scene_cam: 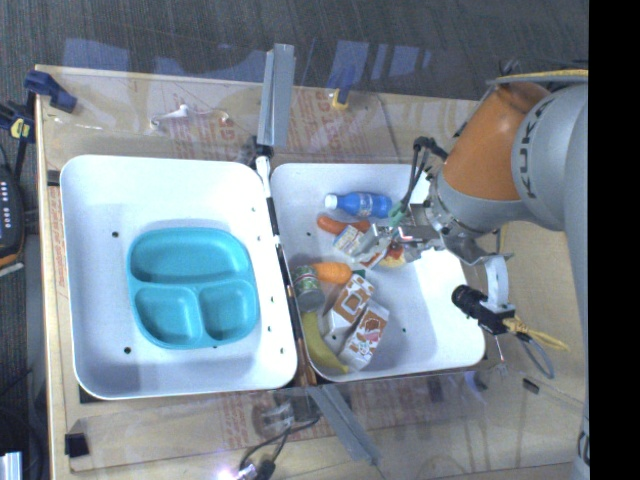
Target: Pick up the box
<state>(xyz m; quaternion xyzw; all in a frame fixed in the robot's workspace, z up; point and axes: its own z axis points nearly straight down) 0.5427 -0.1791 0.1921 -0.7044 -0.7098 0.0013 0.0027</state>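
Note:
Two small brown-and-white cartons lie in the right bin (450,313): one box (353,298) near the middle and a second box (369,332) just below it, toward the front wall. My gripper (393,238) hangs low over the upper middle of this bin, above and to the right of the boxes. It sits among a small cluster of packets (352,241). I see nothing from the cartons in its grasp. The grey arm with its orange band (487,158) reaches in from the right.
A blue bottle (360,205) lies at the back of the right bin. An orange carrot-like piece (331,272), a green can (306,284) and a banana (319,346) crowd its left side. The left bin (90,198) holds a teal divided tray (192,286).

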